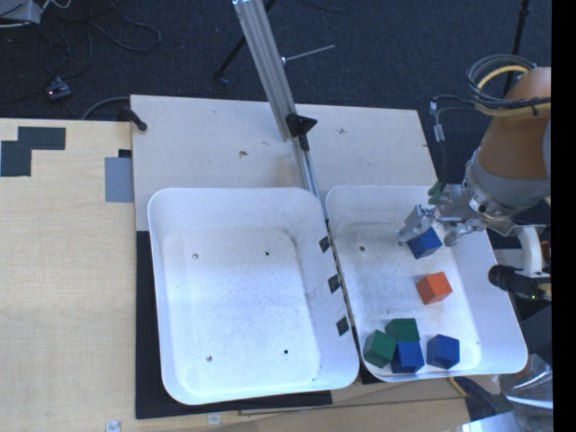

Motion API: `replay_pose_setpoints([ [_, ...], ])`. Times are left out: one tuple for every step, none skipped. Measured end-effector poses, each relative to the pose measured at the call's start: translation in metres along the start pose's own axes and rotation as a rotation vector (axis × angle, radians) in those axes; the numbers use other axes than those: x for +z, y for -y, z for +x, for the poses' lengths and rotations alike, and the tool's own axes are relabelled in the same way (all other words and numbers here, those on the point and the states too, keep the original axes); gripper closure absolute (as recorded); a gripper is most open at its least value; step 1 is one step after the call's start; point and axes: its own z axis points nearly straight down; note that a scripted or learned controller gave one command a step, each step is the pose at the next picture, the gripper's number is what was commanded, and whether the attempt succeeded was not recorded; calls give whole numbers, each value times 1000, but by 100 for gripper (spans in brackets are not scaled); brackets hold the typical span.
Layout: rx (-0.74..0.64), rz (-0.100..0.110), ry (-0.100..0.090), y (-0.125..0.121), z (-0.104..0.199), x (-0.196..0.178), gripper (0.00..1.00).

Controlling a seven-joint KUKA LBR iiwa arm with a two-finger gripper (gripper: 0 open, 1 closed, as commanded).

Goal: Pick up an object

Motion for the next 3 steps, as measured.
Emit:
replay_pose_setpoints([
  [2,0,0,0,-1,-10,100],
  [2,1,0,0,-1,-9,0],
  [2,9,1,32,-73,61,0],
])
